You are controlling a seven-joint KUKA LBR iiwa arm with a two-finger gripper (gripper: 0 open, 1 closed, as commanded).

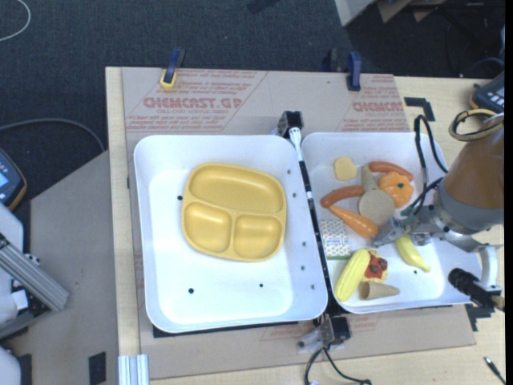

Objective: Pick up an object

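Two white bins [160, 239] on cardboard-covered bench [240, 95], dark carpet [120, 22] around, gripper [398, 229] state unclear among toy food.

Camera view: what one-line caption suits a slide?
End effector lowered among toy foods in right white bin; yellow plastic divided tray in left.

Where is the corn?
The corn lies in the right bin, near its front edge, seen from the overhead camera. A small red toy and a cone sit just to its right.
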